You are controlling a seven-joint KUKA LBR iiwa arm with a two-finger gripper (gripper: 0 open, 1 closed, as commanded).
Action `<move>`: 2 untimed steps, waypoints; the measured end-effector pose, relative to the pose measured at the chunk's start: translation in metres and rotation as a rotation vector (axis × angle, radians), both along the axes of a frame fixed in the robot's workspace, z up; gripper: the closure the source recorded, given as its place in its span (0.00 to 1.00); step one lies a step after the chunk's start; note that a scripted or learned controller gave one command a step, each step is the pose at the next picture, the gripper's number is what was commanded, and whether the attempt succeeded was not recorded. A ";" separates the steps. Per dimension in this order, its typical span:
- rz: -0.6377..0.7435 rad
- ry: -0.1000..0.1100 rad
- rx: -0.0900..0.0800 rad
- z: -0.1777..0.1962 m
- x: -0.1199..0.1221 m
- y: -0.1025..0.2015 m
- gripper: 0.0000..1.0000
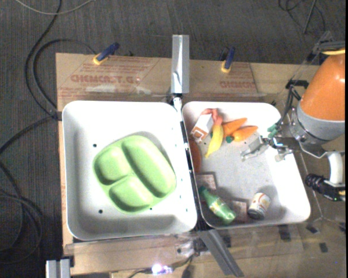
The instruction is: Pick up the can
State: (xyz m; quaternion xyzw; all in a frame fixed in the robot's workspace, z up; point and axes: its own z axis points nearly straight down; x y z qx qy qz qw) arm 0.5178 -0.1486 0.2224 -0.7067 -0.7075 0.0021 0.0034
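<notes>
**Hand over the right bin, can down in the near corner**

My hand (256,148) hangs over the right-hand shallow white bin (290,213), toward its right half, with my grey arm and its orange band (330,88) coming in from the right edge. The 2 fingers point left and stand a little apart, with nothing between them.

The small cylindrical can with a pale label and an orange-brown patch (258,205) lies tipped on its side near that bin's front wall, well apart from my hand and closer to the camera.

Left of the can, a green plastic bottle (218,207) lies on the bin floor. Up by the far wall sit a yellow banana (214,141), 2 orange carrots (239,128) and a small white-and-orange carton (202,127), all clustered together, just left of my fingers.

The left white bin (75,155) holds a lime-green sectioned tray with 3 compartments (134,172). Both bins sit on the brown cardboard-covered tabletop (122,77).
</notes>
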 end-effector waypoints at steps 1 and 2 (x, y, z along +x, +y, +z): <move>0.196 -0.002 0.002 -0.044 -0.034 -0.076 0.00; 0.332 -0.013 -0.005 -0.134 -0.031 -0.041 0.00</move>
